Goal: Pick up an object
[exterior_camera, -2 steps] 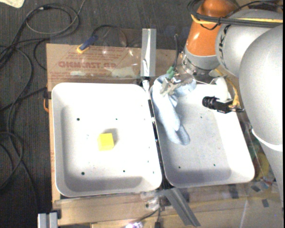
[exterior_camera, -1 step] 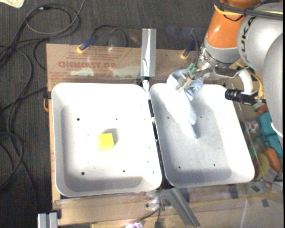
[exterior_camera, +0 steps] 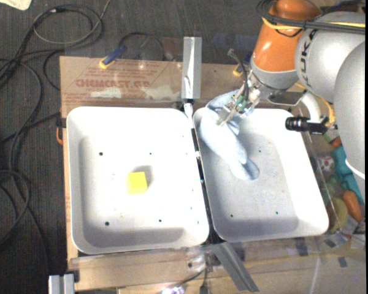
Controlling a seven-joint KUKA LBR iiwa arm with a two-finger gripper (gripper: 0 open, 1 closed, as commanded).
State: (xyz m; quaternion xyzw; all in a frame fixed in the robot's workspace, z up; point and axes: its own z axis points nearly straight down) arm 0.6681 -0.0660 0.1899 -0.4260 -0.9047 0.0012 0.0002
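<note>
Gripper (exterior_camera: 239,106) over right bin (exterior_camera: 306,222), at back rim, pinching top end of pale blue cloth (exterior_camera: 233,146). Cloth hangs from fingers, lower end trailing on bin floor. Looks soft, light, limp; pinch at bunched fold seems best.

Wide open floor in the left bin (exterior_camera: 92,164), with just a small yellow block (exterior_camera: 137,182) sitting near the middle. The right bin (exterior_camera: 288,207) is tighter: a pale blue cloth (exterior_camera: 230,143) drapes from the back-left corner toward the centre, and the arm (exterior_camera: 282,35) crowds the far edge. The front half is free.
</note>
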